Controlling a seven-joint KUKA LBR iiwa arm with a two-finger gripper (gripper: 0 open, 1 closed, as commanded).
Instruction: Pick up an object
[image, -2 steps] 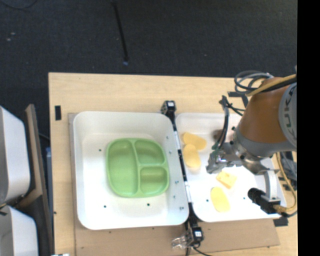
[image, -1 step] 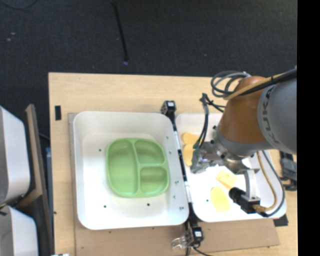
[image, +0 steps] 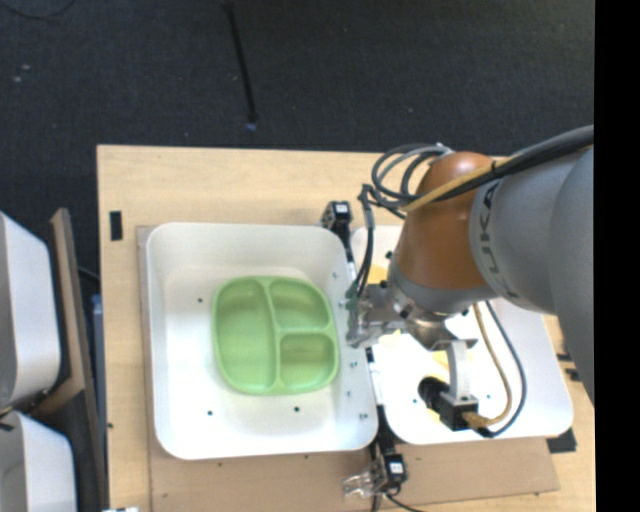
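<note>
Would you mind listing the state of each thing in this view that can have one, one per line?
Green divided plate: lying flat and right side up in the left bin, its three compartments bare.
Left bin: holds the plate.
Right bin: partly covered by the arm.
Arm: reaching in over the right bin, beside the rim between the bins.
Gripper: near that rim, apart from the plate; grip state unclear.
</note>
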